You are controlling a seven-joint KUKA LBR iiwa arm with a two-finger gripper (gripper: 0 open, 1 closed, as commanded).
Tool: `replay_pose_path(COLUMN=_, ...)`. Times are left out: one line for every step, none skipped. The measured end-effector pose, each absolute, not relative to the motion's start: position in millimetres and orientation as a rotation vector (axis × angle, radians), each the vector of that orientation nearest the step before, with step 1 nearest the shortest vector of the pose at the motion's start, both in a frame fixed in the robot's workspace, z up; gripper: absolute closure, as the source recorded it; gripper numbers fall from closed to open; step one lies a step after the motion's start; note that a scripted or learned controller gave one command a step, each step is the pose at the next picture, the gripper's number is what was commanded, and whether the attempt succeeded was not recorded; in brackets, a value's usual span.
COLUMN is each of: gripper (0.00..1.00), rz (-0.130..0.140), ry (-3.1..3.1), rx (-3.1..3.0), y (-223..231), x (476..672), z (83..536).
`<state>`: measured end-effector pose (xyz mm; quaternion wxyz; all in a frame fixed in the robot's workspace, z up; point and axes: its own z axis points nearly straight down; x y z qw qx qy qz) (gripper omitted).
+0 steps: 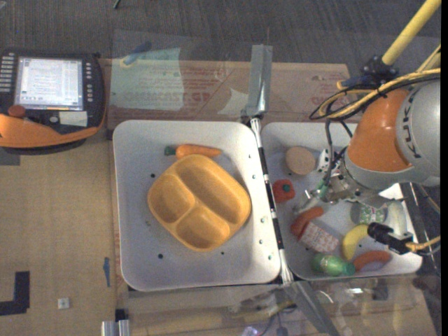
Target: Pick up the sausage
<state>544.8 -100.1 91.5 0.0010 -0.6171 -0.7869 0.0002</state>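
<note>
A reddish-orange sausage (306, 221) lies slanted in the left half of the right bin (274, 140), beside a pink-and-white packet (321, 238). A second reddish, sausage-like piece (372, 260) lies near that bin's front right corner. My gripper (323, 192) hangs below the arm's orange band (378, 142), just up and right of the first sausage and close above it. The wrist and cables hide much of the gripper. Nothing is visibly held in it.
The right bin also holds a tan round piece (301, 160), a red fruit (283, 190), a banana (355, 241) and a green item (332, 264). The left bin (133, 208) holds a yellow divided plate (199, 201) and a carrot (196, 150). A teach pendant (49, 96) lies at far left.
</note>
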Motion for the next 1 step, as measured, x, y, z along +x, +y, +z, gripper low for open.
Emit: replay_pose_path(gripper=1.0, rz=0.001, ry=-2.468, rx=-1.939, y=-100.7, x=545.2, z=98.8)
